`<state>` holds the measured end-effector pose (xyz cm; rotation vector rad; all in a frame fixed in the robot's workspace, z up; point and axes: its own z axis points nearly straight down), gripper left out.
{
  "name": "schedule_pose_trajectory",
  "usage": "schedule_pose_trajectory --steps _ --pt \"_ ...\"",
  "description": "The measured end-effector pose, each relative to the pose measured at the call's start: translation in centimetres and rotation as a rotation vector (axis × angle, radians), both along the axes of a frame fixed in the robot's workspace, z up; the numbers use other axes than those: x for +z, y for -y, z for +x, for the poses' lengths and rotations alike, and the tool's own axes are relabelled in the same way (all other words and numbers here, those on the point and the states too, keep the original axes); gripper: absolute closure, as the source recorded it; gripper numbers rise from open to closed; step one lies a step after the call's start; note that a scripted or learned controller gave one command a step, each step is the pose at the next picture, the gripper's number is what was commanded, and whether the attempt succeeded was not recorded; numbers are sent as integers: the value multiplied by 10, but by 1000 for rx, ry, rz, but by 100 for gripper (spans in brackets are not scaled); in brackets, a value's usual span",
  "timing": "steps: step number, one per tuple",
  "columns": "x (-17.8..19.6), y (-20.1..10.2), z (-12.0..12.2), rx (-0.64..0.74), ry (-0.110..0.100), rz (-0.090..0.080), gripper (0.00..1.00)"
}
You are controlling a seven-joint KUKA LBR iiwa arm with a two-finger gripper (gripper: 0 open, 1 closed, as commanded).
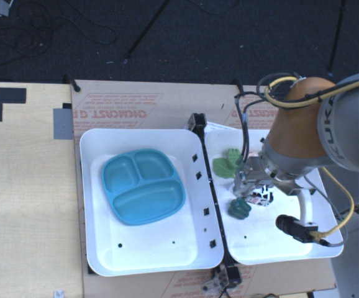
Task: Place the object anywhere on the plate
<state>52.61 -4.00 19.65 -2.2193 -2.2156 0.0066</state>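
Observation:
A blue plate [143, 186] with three compartments lies in the left bin [105, 241]. In the right bin [272, 247] the gripper [246, 188] hangs low, near the bin's left side. A dark green object [240, 209] lies just below it. A light green leafy object [227, 164] lies just above and left of it. A small black-and-white object [262, 197] sits right beside the gripper, on its right. Whether anything is between the fingers is hidden by the wrist.
The arm's orange band [297, 129] and grey body cover the upper right of the right bin. A black divider [209, 197] runs between the two bins. A black cable end [294, 228] hangs over the lower right of the right bin.

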Motion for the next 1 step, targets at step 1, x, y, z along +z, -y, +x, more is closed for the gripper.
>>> schedule_pose_trajectory --steps 1 --pt "162 -55 2 9 21 2 100"
